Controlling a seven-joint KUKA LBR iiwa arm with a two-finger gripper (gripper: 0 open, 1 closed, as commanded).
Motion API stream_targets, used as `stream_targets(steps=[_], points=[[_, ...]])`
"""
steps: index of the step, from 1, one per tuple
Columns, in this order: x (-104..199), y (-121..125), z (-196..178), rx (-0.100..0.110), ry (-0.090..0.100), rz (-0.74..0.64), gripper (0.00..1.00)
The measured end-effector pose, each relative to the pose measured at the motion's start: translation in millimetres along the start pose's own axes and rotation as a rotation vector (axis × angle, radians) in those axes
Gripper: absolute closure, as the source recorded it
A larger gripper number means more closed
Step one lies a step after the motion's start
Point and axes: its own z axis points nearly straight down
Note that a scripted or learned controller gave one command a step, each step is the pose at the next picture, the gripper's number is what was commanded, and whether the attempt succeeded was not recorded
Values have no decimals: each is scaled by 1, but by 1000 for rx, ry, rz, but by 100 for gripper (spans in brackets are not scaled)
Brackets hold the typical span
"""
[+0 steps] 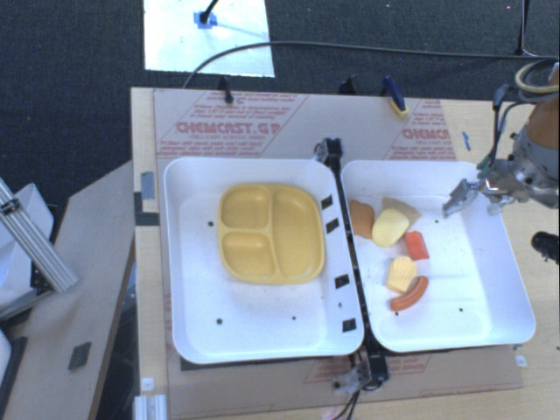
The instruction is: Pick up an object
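fingers (457,199) above right bin (490,322), unladen

Two bins sit side by side on the desk (105,234), touching along a shared middle edge. The left bin (188,322) holds a divided tray (269,233) near its centre. The right bin (490,313) holds a cluster of food pieces in its left half: a rounded piece (361,219) farthest left, a block (391,227) just right of it, a small piece (416,245) to the right, a ridged piece (402,274) nearer, and a sausage (409,294) nearest. The gripper (457,199) hangs over the bin's far right part, right of the cluster.
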Motion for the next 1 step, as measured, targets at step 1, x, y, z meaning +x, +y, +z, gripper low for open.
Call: stream_targets(steps=[1], points=[[1, 3, -8, -12, -3, -3, 0]])
